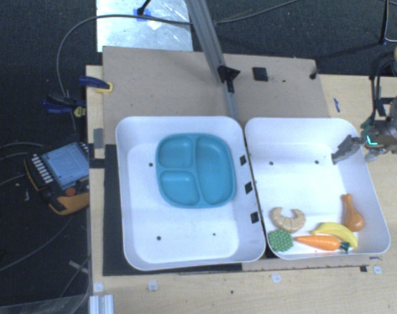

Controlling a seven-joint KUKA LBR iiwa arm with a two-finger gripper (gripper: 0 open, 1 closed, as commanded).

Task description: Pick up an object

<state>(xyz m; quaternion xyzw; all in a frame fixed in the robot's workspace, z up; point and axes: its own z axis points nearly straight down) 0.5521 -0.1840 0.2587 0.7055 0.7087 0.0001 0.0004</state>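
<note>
1. Two shallow white bins side by side on a brown bench (185,77): left bin (136,241) and right bin (296,136).
2. In the left bin, toward 12 o'clock of its floor: a blue divided plate (197,170) with three compartments, lying flat.
3. In the right bin, clustered toward 5 o'clock:
   - croissant (288,219), beige, curled;
   - green broccoli-like piece (280,241) just below it, at the bin's 7 o'clock corner;
   - carrot (318,242), orange, lying along the near wall;
   - banana (336,231), yellow, touching the carrot's upper side;
   - orange-brown drumstick-shaped piece (352,214) at 3 o'clock of the group, by the right wall.
4. Gripper (345,150) over the right bin's 2 o'clock edge, well apart from the toys, nothing visibly held; finger state impossible to tell.
5. At 9 o'clock off the bench: a handheld control pendant (59,175).
</note>
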